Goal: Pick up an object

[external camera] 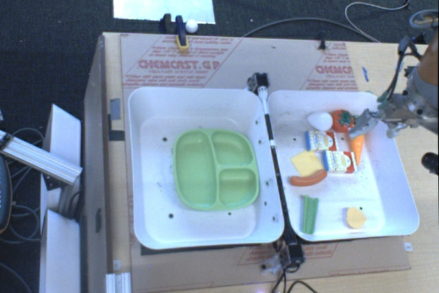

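Observation:
The right bin [405,199] holds several toy foods. A white egg [319,121] lies beside a red-orange piece [341,120]. An orange carrot [357,146] sits below them. Two small blue-and-white cartons [318,141] [338,161] lie near a yellow cheese wedge [306,162]. A red sausage [308,179], a green stalk [309,213] and a yellow chip [355,217] lie toward the front. My gripper [365,121] hangs over the bin's upper right, just right of the red-orange piece and above the carrot's top. Nothing is visibly held in it.
The left bin [147,147] contains a green divided plate [216,168]. A black-and-white rod [267,127] runs along the seam between the bins. The grey arm [418,89] enters from the right, over the right bin's far corner. Cables lie behind the bench.

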Available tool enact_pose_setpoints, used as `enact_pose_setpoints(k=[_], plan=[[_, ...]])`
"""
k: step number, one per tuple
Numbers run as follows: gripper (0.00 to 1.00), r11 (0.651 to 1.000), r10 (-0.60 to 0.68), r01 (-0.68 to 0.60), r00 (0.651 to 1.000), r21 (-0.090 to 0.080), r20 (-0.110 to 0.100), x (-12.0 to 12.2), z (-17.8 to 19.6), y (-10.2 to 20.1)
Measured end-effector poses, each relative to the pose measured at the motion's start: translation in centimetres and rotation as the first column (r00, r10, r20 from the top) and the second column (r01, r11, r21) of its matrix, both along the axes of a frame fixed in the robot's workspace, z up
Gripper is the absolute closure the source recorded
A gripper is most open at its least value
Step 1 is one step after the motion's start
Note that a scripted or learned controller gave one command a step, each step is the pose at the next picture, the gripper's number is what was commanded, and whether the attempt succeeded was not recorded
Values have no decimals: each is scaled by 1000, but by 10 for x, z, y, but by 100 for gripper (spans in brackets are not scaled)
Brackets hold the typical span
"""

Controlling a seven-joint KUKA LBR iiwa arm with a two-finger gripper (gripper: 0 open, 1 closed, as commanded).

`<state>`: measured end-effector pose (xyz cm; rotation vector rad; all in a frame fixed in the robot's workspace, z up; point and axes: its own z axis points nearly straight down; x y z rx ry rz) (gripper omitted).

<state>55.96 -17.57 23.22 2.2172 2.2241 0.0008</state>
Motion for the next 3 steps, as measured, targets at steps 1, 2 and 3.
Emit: enact_pose_setpoints(k=[1,2,3], plan=[[0,1000,-2,2,1000,0,1,10,-133,-9],[0,1000,2,-2,1000,1,1,92,-148,26],[100,1000,4,-4,1000,-2,5,93,-136,25]])
